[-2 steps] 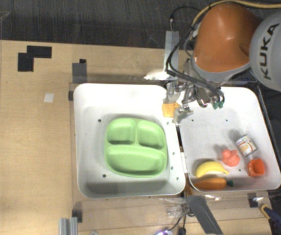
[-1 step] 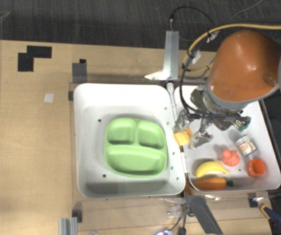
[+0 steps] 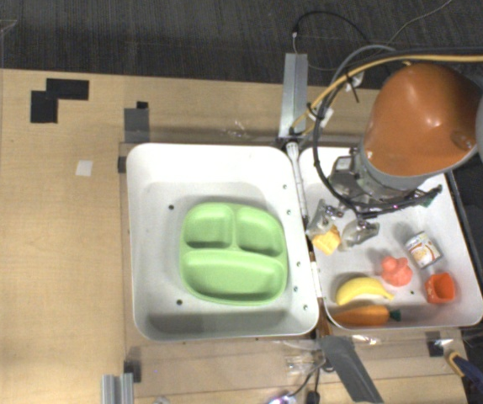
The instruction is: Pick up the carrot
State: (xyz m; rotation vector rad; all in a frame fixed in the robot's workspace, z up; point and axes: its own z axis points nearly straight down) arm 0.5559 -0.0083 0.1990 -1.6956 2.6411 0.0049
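Note:
The carrot (image 3: 364, 315) is orange with a dark green stub at its right end. It lies along the front wall of the right bin (image 3: 469, 310), just below a yellow banana (image 3: 362, 289). My gripper (image 3: 341, 225) hangs over the left part of that bin, well behind the carrot and apart from it. Its two metal fingers (image 3: 321, 220) point down and stand open with nothing between them. A small yellow block (image 3: 327, 241) lies right under the left finger. The orange-banded wrist (image 3: 418, 120) hides the back of the bin.
A pink toy (image 3: 397, 271), an orange cup (image 3: 440, 288) and a small labelled can (image 3: 422, 249) sit in the right bin's right half. The left bin (image 3: 153, 225) holds a green divided plate (image 3: 233, 252). Cables loop behind the wrist.

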